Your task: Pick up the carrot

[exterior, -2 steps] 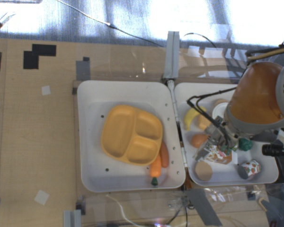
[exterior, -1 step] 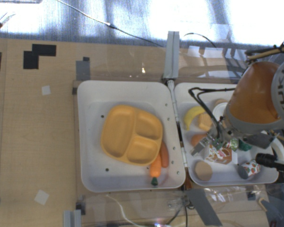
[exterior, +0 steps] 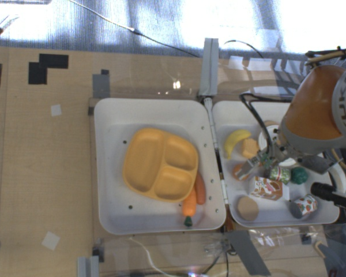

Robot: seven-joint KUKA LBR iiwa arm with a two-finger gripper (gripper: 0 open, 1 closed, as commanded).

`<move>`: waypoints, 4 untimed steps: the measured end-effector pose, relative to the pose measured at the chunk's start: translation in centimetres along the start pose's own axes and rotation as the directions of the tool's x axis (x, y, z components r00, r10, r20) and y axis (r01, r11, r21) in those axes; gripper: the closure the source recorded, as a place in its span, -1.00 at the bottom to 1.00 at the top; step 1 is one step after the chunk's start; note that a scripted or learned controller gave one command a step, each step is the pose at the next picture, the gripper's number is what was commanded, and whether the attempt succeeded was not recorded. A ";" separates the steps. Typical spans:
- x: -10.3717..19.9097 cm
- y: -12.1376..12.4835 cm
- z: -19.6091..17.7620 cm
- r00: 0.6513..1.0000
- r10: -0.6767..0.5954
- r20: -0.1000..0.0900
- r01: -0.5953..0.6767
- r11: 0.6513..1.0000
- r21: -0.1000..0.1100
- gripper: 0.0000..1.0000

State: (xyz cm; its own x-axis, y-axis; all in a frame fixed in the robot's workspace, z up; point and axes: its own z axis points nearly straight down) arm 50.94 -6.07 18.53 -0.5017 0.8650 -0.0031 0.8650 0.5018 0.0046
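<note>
The carrot is orange with a green end. It lies in the left bin, near the front right corner, just off the edge of the yellow divided plate. A reddish sausage-like piece lies against the carrot's right side. My gripper hangs low over the right bin, among the toy foods there and well to the right of the carrot. Nothing shows held in it. The arm's orange band covers the back right part of that bin.
The right bin holds a banana, a yellow cube, an orange-brown piece, a printed carton, a green item, a small can and a tan round. A divider wall separates the bins.
</note>
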 end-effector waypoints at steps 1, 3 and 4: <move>2.5 -0.7 0.1 0.985 0.171 -0.002 -0.171 0.985 0.002 -1.00; -0.4 1.2 0.1 0.866 0.500 0.000 -0.500 0.866 0.002 -1.00; 3.7 -0.4 0.1 0.652 0.759 0.000 -0.759 0.652 0.006 -1.00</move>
State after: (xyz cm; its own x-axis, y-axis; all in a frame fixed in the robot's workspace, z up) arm 48.71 -3.08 18.37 0.3293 0.9442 0.0011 0.9442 -0.3293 -0.0006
